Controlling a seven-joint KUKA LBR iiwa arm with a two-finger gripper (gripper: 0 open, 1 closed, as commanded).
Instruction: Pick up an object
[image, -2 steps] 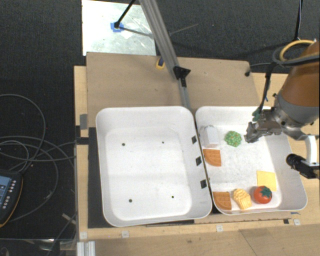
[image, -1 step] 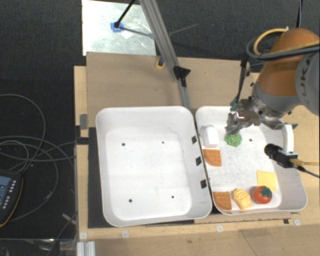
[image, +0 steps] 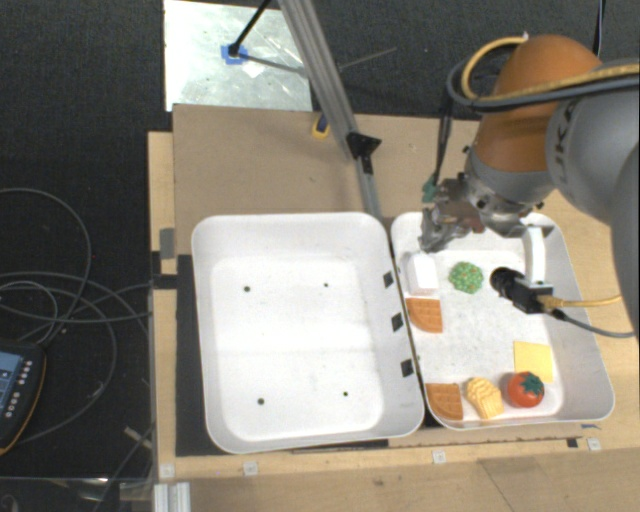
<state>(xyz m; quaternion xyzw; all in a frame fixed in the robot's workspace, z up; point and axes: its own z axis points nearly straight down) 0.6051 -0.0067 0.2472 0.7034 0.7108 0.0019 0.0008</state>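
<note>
On the brown tabletop (image: 270, 160) sit two shallow white plastic bins side by side; the left bin (image: 215, 300) is bare apart from a few dark dots on its floor, and every object lies in the right bin (image: 590, 330). The grey arm with its orange band (image: 530, 100) reaches in from the right, and its hand (image: 437, 232) hangs over the far left corner of the right bin, just above a small white rectangular block (image: 420, 272); whether it is apart or together I cannot tell. Beside the block lies a green bumpy round toy (image: 466, 277), and just below the block an orange waffle-textured wedge (image: 426, 316). Along the near edge lie another orange wedge (image: 445, 401), a yellow ridged piece (image: 485, 398) and a red tomato toy (image: 525, 389), with a flat yellow square (image: 533, 358) just above the tomato.
</note>
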